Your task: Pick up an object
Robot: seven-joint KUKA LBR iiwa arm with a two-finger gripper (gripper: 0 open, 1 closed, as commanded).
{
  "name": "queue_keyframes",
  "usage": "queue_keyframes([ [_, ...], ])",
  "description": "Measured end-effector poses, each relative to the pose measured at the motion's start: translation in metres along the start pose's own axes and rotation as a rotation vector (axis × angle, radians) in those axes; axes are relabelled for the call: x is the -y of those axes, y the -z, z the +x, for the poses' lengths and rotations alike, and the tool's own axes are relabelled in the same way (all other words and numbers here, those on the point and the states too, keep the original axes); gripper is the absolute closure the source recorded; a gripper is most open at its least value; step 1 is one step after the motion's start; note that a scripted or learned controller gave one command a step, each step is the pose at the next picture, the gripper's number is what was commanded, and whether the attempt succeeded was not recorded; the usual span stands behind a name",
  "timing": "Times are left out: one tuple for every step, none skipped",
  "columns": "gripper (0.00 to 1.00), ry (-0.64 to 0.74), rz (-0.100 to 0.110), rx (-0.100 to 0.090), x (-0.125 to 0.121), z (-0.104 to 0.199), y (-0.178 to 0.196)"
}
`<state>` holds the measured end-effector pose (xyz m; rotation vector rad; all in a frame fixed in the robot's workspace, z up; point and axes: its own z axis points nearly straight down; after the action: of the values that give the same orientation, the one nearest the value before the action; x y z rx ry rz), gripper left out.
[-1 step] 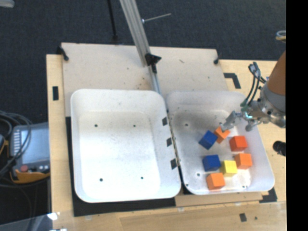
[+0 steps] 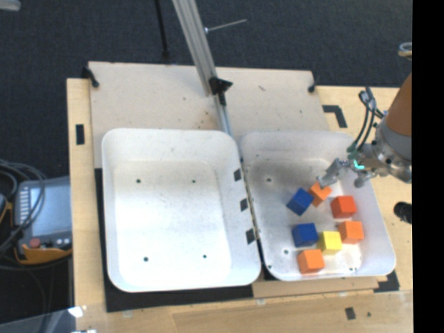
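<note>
Over the right bin (image 2: 277, 151), the pincer (image 2: 345, 173) hangs low at the upper right of the cluster of blocks. Its two grey fingers stand spread, one reaching down-left toward a small orange block (image 2: 320, 192) and touching or nearly touching its top edge, the other ending apart to the right. No block sits between the fingers; the pincer is released and carries nothing.

Seven blocks lie in the right bin, all in its lower right half. Count by colour: four orange, two blue, one yellow. The small orange block rests against the upper blue block (image 2: 300, 201), which is turned at an angle. A red-orange block (image 2: 344, 206) lies just right of them, with another orange block (image 2: 352, 231) below it. The lower blue block (image 2: 304, 234) sits beside the yellow block (image 2: 331, 241), and the yellow one touches the orange block at its right. The fourth orange block (image 2: 311, 260) lies nearest the bin's front wall.

The left bin (image 2: 173, 207) stands just beside the right one on the bench (image 2: 159, 92). An aluminium rail (image 2: 196, 37) slants across the bench's rear toward the gap between the bins. A grey box with cables (image 2: 36, 214) lies off the bench's left edge.
</note>
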<state>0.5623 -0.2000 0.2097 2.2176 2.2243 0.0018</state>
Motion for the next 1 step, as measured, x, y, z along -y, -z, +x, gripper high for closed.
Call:
queue_keyframes([
  [0.00,-0.004,0.005,0.001,0.0075,0.0012,-0.0449],
])
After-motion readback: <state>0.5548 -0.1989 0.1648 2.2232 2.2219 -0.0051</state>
